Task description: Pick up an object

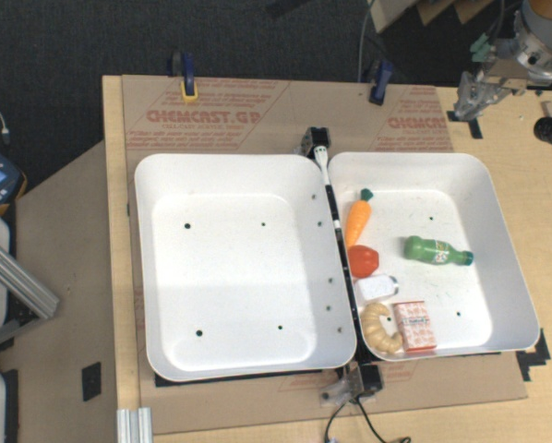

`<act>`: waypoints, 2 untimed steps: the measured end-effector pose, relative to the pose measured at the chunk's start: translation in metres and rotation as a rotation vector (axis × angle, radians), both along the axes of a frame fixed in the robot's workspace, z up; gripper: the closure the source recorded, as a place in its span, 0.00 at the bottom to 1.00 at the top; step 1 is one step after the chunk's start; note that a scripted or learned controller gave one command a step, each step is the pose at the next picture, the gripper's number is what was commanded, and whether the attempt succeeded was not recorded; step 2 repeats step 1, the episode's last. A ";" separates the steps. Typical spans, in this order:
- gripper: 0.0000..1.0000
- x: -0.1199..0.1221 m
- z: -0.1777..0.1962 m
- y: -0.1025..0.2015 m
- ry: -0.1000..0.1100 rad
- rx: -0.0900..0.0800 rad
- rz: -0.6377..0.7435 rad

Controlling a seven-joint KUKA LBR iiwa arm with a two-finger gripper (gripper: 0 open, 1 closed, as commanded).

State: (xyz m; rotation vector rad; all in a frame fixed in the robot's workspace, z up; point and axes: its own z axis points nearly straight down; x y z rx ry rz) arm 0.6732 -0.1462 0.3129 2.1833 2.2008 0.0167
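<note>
The right bin [498, 247] holds several small items. An orange carrot [358, 221] with a green top lies along its left wall. Just below the carrot sit a red round piece [363, 260] and a small white piece [376, 288]. A green bottle [437, 251] lies on its side near the bin's middle. In the near left corner a beige pastry-like item [379, 329] rests against a red and white carton [414, 327]. My gripper [468, 100] hangs beyond the right bin's far right corner, over the cardboard, well away from every item, with nothing in it.
The left bin [165, 247] lies beside the right one, and a black strip [331, 220] runs between them. Two clamps [188, 74] [380, 81] hold the cardboard sheet at its far edge. Cables and clutter lie past the bench at the top right.
</note>
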 end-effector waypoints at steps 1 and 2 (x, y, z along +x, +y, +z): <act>1.00 0.001 0.011 0.000 -0.004 -0.002 0.001; 1.00 0.001 0.011 0.000 -0.004 -0.002 0.001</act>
